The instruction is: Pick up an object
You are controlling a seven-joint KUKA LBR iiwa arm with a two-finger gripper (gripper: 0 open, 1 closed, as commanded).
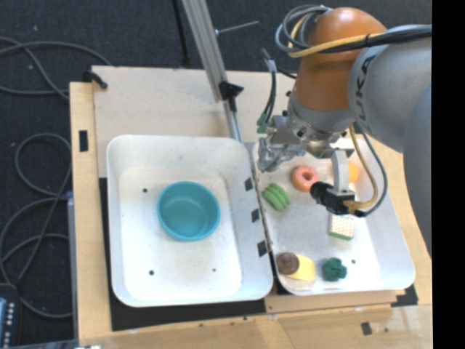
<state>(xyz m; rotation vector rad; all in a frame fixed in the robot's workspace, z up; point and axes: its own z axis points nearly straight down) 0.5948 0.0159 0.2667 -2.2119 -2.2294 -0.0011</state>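
Nearest the lens: the arm (341,57), orange band uppermost, reaching in from the right above the right bin (396,267); below it the gripper (270,155), hung low over that bin's back left corner, close by the wall shared with the left bin (123,195); spread or pressed together, could not be told; carried nothing that could be made out.

Judged to be the approach, with no grasp made yet; looked aimed at the green ridged piece (276,196), which lay just in front of the gripper, near the bin's left wall and apart from its neighbours. Called next, by that reading, for a small shift forward over the piece, a straight drop and a squeeze across its narrow side; needed care with the wall so near.

In the left bin: a teal bowl (189,209), upright, about the middle, well apart from every wall.

In the right bin: the green piece; a pink ring (304,177) near it, behind and to the right; an orange thing (353,171) half hidden by cables; a pale block (341,227) further forward; along the front edge a brown and yellow lump (296,266) and, near it, a dark green lump (334,269).
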